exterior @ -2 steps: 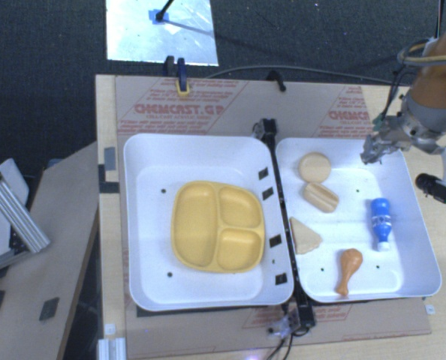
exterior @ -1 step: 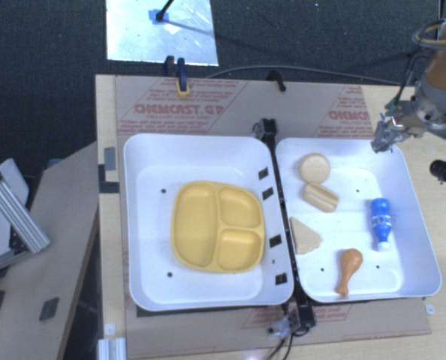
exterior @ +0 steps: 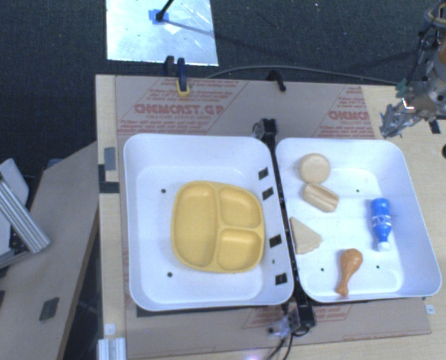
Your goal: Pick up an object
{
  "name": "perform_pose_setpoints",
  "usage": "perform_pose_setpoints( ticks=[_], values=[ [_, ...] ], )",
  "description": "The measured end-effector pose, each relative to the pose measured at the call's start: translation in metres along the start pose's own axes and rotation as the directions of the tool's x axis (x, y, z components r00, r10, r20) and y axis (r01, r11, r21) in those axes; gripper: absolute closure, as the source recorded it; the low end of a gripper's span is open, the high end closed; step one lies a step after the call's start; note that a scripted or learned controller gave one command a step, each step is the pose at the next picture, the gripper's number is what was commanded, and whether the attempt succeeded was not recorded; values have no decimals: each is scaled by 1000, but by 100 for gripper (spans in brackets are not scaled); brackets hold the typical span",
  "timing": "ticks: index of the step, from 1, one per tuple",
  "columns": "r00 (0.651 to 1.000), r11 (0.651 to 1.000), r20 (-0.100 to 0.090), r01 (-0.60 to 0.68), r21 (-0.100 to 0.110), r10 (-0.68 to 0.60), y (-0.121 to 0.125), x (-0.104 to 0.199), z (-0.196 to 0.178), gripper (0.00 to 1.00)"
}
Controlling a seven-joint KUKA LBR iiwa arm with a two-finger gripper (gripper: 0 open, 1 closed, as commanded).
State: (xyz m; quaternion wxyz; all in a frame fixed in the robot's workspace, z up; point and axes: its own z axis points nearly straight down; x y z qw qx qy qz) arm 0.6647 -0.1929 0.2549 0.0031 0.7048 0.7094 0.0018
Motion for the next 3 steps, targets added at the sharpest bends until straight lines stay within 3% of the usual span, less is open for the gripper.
perform_pose_setpoints(
  ticks=[1, 3],
  values=[
    [1000, 1000, 0, 0, 1, 0, 1, 0, -29, 100],
    [1000, 1000, -4, 2, 7, -2, -21, 103, -15, 100]
  ],
)
